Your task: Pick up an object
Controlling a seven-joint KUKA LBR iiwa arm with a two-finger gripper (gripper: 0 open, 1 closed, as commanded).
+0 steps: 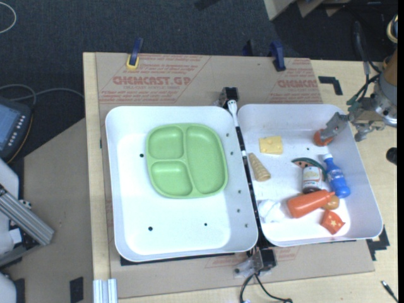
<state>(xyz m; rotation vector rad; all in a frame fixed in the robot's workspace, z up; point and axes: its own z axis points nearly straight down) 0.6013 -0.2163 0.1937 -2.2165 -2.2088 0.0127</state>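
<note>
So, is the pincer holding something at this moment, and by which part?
It cannot be told. The pincer is low over the right bin, right beside a small red thing, but the view does not show that thing between its fingers.

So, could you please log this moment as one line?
gripper: over right bin, far edge | plate: left bin | carrot: right bin

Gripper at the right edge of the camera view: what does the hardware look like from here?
The gripper is grey metal, with slim grey fingers reaching toward the right bin. Behind it sits a bulkier silver-grey wrist body with dark cables looping above it. Finer markings are too blurred to read.
</note>
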